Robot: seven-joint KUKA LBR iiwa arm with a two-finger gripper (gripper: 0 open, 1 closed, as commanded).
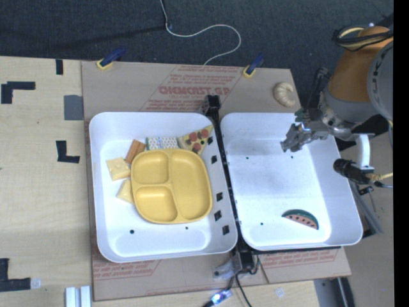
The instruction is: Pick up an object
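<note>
A watermelon slice (301,219), red with a green rind, lies near the front of the right bin (255,171). My gripper (292,142) hangs over the back right part of that bin, well behind the slice. Nothing shows between its fingers. In the left bin (105,171) a yellow divided plate (171,185) lies over several flat food pieces: a pizza slice (197,139), a cracker (117,168), a brown piece (135,149) and a patterned piece (161,142).
A pale round object (285,93) rests on the cardboard sheet behind the right bin. Blue clips (254,63) hold the cardboard's back edge, and a white cable (204,34) loops behind it. A black divider (220,171) runs between the bins.
</note>
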